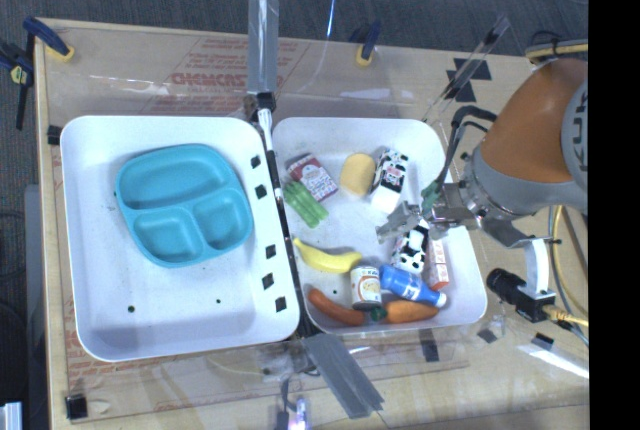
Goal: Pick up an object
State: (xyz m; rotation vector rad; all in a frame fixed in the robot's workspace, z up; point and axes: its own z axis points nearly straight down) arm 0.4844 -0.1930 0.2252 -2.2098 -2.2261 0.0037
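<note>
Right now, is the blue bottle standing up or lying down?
Lying down. The blue bottle rests on its side in the right bin, above the carrots.

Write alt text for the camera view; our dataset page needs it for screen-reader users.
The gripper hangs over the right bin, crowded with toy food including a banana and carrot. The left bin holds a blue divided tray.
</note>
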